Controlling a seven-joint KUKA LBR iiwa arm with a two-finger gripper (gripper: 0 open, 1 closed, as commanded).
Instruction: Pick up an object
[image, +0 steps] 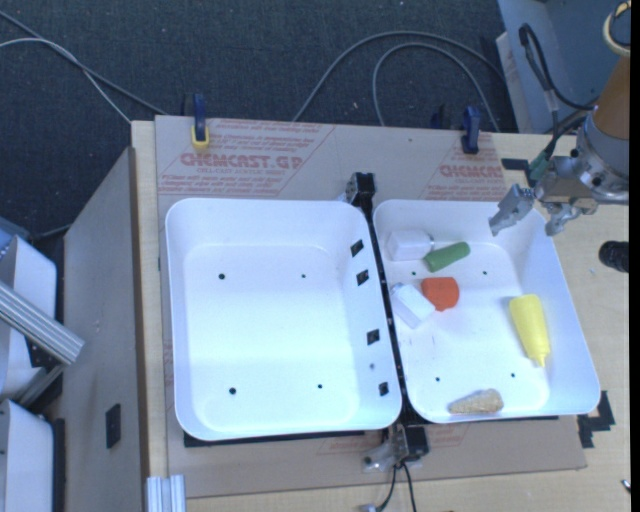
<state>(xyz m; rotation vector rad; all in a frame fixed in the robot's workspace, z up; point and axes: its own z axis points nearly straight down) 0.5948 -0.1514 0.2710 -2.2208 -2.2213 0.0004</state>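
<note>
Task not started yet afaict: grey two-finger gripper (532, 207) hangs spread wide w/ nothing between fingers at upper right of frame, over back rim of right white plastic bin (566, 290), yellow squeeze bottle (530, 326) untouched at right-centre.

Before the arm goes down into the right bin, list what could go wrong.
1. The green piece, white block, orange piece and a second white block lie packed together, so reaching for one may nudge or catch a neighbor.
2. The gripper hovers over the right bin's far rim; a straight descent might strike it.
3. The yellow bottle looks rounded and could slip.
</note>
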